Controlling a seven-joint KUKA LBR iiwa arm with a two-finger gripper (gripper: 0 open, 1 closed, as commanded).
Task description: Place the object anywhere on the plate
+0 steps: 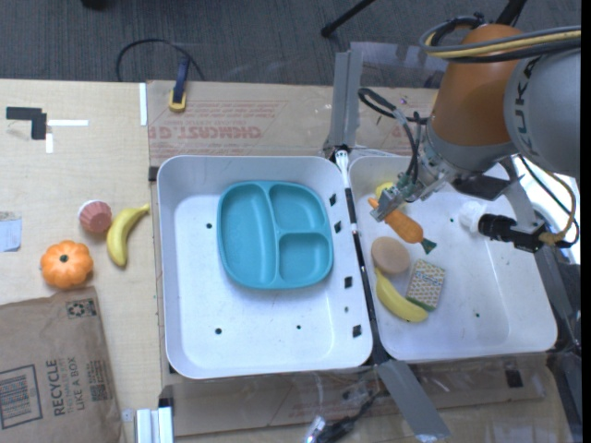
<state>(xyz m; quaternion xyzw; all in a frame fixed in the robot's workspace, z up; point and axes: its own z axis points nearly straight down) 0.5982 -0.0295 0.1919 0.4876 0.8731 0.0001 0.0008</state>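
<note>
The teal divided plate [274, 233] lies in the left white bin [185, 275], with nothing on it. My gripper [394, 197] hangs over the upper left part of the right bin [499, 312], just right of the wall between the bins. Its tip sits right at the left end of an orange toy carrot [406, 224], which lies slanted with its green end toward the lower right. The wrist hides where they meet. A small yellow piece [383, 189] peeks out beside the gripper.
Below the carrot, the right bin also holds a round tan piece [391, 256], a banana [399, 303] and a patterned sponge-like block [426, 284]. A small pumpkin [66, 264], another banana [123, 233] and a pink cupcake [95, 217] lie on the bench at left.
</note>
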